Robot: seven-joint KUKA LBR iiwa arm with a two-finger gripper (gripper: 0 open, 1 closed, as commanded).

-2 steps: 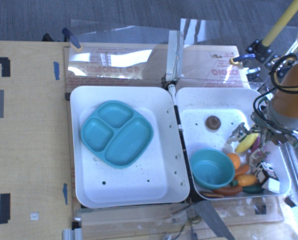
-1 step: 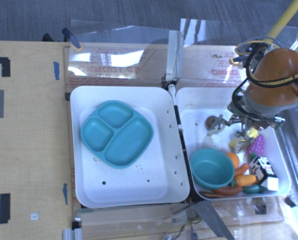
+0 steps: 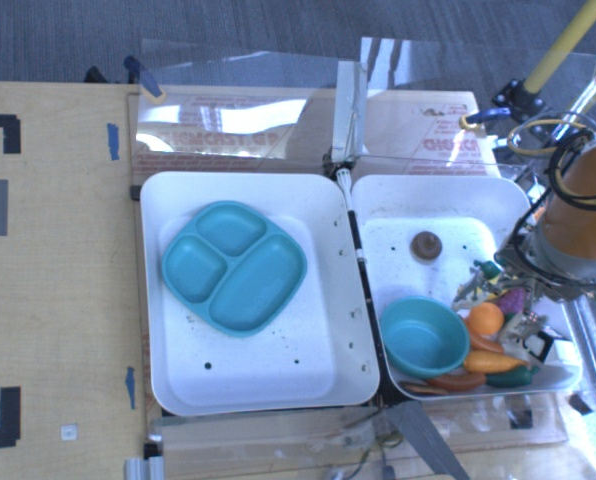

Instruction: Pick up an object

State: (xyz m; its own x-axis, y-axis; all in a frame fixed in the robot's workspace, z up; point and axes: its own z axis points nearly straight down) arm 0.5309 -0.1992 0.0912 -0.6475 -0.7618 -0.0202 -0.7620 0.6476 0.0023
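Note:
My gripper point(image 3: 505, 304) hangs low over the right side of the right bin point(image 3: 403, 206), right above a cluster of toy food. Under and beside it lie an orange ball point(image 3: 485, 319), a purple piece point(image 3: 514, 295), a carrot point(image 3: 492, 362) with a green end, and a reddish-brown piece point(image 3: 444, 381) along the bin's front wall. A teal bowl point(image 3: 424, 336) stands upright just left of the cluster. A small brown round object point(image 3: 425, 245) lies alone farther back in the bin. The gripper's body hides part of the cluster.
The left bin point(image 3: 170, 368) holds a blue divided plate point(image 3: 234, 266). The orange-banded arm point(image 3: 578, 218) and its cables crowd the right bin's right edge. A clear plastic wall point(image 3: 238, 118) stands behind both bins.

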